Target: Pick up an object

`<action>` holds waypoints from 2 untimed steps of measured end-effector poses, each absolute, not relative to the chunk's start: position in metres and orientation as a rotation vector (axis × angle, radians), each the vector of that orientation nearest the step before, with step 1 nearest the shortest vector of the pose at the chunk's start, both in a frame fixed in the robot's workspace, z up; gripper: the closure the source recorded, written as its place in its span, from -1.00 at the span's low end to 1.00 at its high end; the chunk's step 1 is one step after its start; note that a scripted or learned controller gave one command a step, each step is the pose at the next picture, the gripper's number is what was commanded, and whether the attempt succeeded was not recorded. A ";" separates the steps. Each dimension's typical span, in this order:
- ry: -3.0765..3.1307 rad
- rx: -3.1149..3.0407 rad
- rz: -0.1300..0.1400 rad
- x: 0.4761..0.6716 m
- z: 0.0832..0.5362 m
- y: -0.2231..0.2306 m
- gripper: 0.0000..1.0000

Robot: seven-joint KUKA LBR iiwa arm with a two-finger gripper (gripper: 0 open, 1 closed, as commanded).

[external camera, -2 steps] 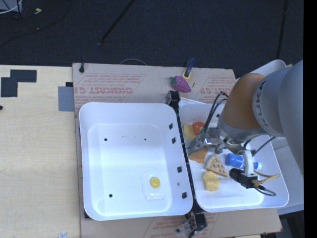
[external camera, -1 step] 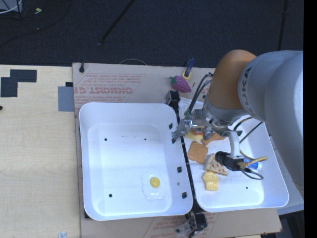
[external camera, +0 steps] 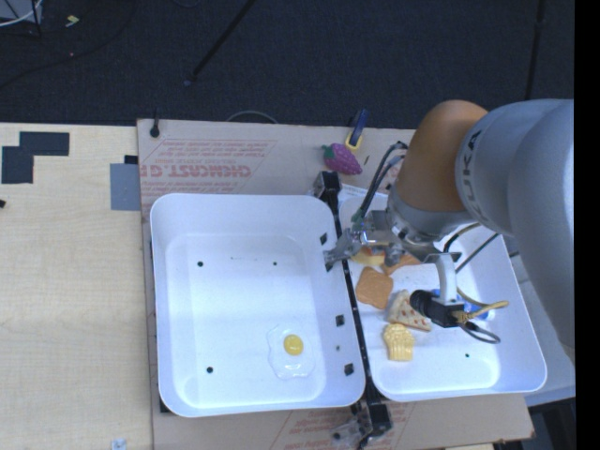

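At the far left of the scene, the left white plastic bin [external camera: 187, 251] holds one flat toy fried egg with a yellow yolk [external camera: 292, 350], well apart from the claw. Across the divider, the right white plastic bin [external camera: 520, 359] holds a tan toast-like piece [external camera: 373, 289], a pale wedge [external camera: 405, 311] and a yellow ridged piece [external camera: 399, 342], all close together. The grey arm's gripper [external camera: 384, 240] hangs over the upper left part of this bin. The toast piece lies just below it in the view, so it seems the nearest target. Whether the claw is released or clenched, I cannot tell.
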State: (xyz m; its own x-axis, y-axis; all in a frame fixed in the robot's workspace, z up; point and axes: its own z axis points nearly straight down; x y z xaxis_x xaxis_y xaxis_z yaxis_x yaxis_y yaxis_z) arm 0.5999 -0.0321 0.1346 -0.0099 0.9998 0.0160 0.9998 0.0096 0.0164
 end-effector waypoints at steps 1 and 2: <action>2.239 2.207 0.014 0.605 0.191 0.111 -1.00; 2.230 2.213 0.005 0.609 0.216 0.205 -1.00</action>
State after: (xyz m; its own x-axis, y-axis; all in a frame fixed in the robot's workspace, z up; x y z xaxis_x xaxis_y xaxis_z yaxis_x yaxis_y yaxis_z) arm 0.6092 0.2048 0.2160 -0.0077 1.0000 0.0022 1.0000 0.0077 0.0021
